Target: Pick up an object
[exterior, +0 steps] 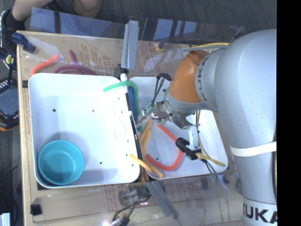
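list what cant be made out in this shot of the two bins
- Gripper, camera view: the arm's orange band and wrist cover it, so its fingers' state is unreadable.
- Right bin: the arm hides much of its floor.
- Orange strip: its upper end runs under the wrist.

**Grey arm, orange band**

From my station I see the arm (249, 93) as a bulky, smooth, rounded pale-grey casing. A thin white seam line crosses its lower section, and black "KUKA" lettering sits near the bottom. An orange band (186, 84) rings the wrist. Below it comes a metallic grey hand (162, 113) mount, a black connector block and thin dark and yellowish cables.
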Available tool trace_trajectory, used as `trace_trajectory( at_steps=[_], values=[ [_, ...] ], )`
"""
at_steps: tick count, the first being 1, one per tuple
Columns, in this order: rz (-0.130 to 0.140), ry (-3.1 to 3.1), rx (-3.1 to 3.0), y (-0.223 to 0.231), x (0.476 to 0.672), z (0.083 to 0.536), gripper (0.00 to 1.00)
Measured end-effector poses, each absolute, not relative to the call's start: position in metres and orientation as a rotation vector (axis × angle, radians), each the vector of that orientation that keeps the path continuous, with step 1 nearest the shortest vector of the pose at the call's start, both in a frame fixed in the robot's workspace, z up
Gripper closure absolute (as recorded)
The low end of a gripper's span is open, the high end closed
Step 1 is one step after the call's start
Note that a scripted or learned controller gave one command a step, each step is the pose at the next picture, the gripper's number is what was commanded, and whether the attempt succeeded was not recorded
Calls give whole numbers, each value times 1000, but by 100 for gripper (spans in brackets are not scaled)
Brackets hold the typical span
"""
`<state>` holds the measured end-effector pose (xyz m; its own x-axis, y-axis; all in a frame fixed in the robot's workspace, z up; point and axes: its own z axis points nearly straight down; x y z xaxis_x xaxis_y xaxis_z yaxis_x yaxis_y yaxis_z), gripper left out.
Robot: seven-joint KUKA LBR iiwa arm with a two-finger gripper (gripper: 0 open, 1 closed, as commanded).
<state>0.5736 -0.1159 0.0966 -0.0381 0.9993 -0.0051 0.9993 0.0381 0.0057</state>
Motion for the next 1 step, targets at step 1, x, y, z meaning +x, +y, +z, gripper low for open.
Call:
trace_trajectory(
  at_steps=[1],
  values=[
    [2,2265,2171,-115,574,106,100]
  ],
)
